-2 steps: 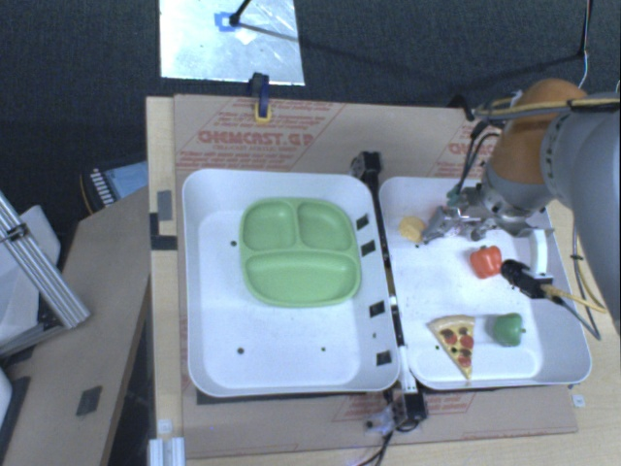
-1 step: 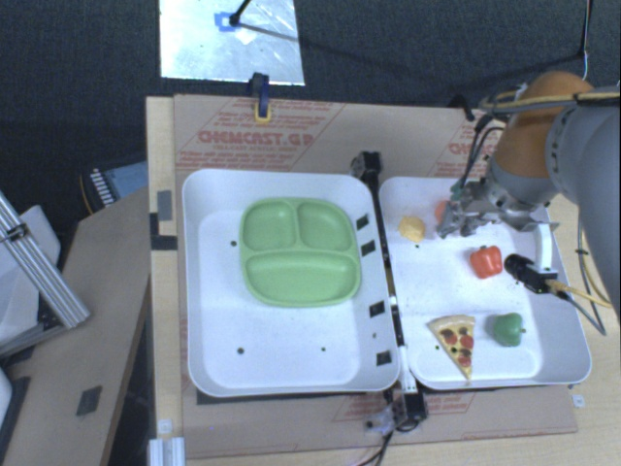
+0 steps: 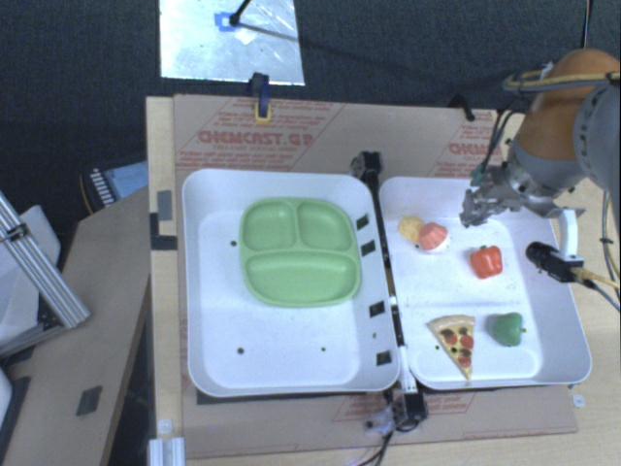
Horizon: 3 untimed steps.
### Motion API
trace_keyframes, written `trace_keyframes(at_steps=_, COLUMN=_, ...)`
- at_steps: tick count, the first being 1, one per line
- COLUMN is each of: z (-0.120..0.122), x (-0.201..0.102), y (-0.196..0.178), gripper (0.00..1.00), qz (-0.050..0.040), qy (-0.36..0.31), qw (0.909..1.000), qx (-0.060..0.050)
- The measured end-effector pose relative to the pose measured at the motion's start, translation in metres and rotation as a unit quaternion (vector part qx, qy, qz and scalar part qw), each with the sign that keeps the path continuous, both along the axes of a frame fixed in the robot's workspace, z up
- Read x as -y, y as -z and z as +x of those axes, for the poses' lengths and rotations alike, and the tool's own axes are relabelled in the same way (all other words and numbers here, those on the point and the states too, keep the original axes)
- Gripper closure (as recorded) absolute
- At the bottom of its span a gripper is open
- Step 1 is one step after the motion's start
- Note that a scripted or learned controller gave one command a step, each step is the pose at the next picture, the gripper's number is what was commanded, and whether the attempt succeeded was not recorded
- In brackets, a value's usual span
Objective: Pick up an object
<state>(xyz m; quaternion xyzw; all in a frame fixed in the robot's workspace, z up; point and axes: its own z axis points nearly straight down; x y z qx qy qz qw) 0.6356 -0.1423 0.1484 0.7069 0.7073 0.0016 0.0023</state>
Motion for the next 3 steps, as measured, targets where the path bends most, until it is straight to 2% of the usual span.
trace_keyframes(at_steps=1, z=-0.008, x=0.002, y=-0.059, gripper=1.0, qz=-0.0002, qy=0.0, qw=1.0, qx=0.0)
trace_keyframes(at_steps=2, z=-0.007, x=0.002, y=-0.093, gripper=1.0, qz=0.0002, qy=-0.002, qw=1.0, qx=-0.001)
trace_keyframes(at_steps=3, z=-0.022, x=-0.048, y=-0.081, gripper=1.0, qz=0.001, qy=-0.004, qw=1.0, qx=-0.003)
